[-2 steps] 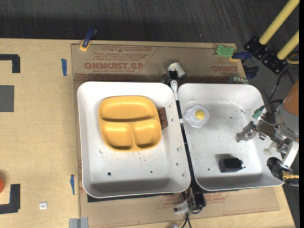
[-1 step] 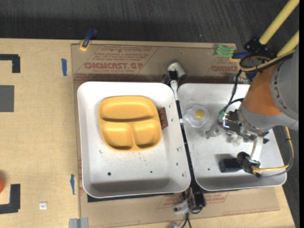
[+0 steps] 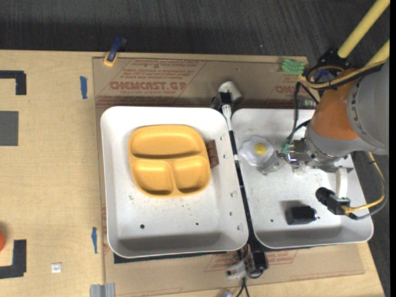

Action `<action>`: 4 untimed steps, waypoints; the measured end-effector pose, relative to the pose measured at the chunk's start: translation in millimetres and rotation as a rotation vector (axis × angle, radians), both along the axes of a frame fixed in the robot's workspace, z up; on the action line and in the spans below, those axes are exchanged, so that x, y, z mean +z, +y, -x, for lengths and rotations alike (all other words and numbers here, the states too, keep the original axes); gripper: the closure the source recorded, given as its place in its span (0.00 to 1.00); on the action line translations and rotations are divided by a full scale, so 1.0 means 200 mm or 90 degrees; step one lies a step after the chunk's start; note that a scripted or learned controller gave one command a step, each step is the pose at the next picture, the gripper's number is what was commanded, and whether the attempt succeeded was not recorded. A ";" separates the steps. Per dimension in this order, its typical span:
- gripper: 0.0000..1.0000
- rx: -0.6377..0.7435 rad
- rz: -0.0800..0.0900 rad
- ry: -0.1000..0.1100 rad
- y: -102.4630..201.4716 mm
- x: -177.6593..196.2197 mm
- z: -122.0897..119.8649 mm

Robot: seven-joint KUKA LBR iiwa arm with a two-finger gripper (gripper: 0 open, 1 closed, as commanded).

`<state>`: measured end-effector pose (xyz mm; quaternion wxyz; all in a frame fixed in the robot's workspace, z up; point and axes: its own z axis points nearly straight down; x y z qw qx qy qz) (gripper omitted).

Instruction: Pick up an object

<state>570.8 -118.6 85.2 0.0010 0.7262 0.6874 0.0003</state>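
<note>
Arm (image 3: 346, 113) comes in over the right bin (image 3: 356, 231), wrist low near the bin's far-right part. Left bin (image 3: 117, 228) carries a yellow divided tray (image 3: 168, 159), sitting toward its far edge, w/ a small brown block (image 3: 211, 153) touching the tray's right side.

Gripper (image 3: 289, 154) sits just beside a clear plastic thing w/ a yellow centre (image 3: 258, 153), near the right bin's far-left corner. Can't tell whether it's parted or closed, and nothing shows it holding anything.

Risks, as I judge: the clear thing looks light and slick, so a side-on approach could shove it against the bin's left wall instead of catching it. Cables hanging off the wrist could also drag over a black block (image 3: 301, 214) near the bin's near edge.

Clear thing is roundish, slight long axis running roughly left wall to right wall; which way it points is unclear. Black block's long axis runs parallel to the near edge.
</note>
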 end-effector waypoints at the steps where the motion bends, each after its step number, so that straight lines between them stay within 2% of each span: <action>1: 0.00 0.217 0.001 -0.002 -0.11 0.00 -0.35; 2: 0.00 0.154 0.000 0.000 -0.01 0.00 0.01; 3: 0.00 0.090 -0.001 0.002 0.08 0.00 0.31; 4: 0.00 -0.187 -0.001 0.001 0.12 0.00 0.25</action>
